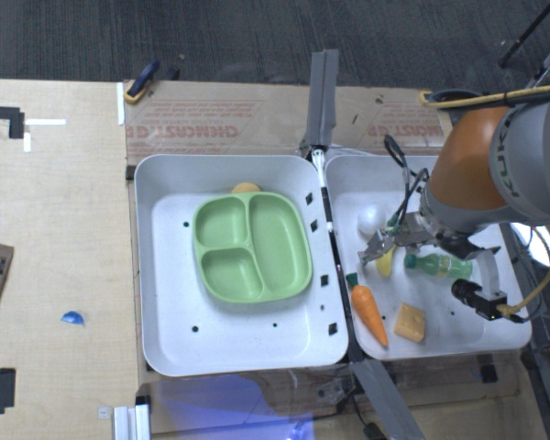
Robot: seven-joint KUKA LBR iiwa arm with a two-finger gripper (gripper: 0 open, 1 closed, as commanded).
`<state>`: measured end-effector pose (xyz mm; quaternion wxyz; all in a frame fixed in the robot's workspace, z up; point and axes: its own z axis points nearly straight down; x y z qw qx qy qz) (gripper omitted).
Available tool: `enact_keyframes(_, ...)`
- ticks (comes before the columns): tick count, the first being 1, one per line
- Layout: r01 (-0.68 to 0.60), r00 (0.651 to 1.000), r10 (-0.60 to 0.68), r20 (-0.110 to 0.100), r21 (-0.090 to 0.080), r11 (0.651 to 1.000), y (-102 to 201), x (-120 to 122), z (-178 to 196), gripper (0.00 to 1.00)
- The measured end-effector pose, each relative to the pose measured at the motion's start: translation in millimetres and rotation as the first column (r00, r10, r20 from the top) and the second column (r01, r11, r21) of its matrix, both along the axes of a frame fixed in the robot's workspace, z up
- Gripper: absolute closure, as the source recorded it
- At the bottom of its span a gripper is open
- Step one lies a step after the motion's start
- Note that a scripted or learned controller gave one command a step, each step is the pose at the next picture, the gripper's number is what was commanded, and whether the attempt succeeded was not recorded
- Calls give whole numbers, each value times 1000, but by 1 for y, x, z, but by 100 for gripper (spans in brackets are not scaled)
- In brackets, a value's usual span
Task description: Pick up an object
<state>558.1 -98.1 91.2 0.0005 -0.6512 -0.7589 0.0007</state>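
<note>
Yellow object (385, 262) lay in right bin (504, 333), directly under gripper (382, 248). I couldn't tell gripper's state. Carrot (368, 313), cracker (409, 323) just below; green bottle (440, 266) beside, crowding approach.

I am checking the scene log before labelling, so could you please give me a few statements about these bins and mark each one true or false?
1. The green divided plate lies in the left bin. True.
2. The carrot lies on the green plate. False: it lies in the right bin, near the divider between the bins.
3. The gripper is low over the right bin. True.
4. The green bottle stands upright. False: it lies on its side.
5. A tan block lies beside the carrot. True.
</note>
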Motion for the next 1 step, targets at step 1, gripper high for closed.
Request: enact_keyframes(1,6,1000,-6,-1,0,1000,-2,0,9,100)
